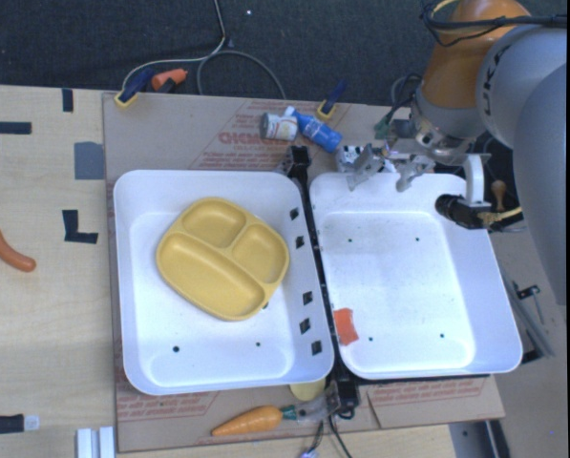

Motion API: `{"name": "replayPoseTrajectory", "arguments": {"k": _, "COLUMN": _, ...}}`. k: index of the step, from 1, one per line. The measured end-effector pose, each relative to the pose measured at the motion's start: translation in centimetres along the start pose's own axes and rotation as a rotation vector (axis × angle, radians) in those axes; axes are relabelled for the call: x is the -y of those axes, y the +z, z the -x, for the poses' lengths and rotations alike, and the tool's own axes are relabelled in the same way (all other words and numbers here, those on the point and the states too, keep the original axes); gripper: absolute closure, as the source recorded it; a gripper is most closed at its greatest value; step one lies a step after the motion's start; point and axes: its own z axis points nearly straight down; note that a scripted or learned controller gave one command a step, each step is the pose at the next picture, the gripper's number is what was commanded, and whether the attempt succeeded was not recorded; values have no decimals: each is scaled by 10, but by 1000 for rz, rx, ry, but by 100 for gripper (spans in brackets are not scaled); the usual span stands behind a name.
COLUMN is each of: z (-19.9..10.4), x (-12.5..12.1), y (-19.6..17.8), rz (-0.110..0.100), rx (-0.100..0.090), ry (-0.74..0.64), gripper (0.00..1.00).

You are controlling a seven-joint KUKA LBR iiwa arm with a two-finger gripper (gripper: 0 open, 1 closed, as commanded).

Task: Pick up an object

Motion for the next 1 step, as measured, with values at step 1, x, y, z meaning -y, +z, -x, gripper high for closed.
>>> {"name": "replayPoseTrajectory", "arguments": {"k": 1, "z": -63, "x": 97, "y": 19, "rz": -8, "rx": -3, "ry": -1, "gripper": 0}}
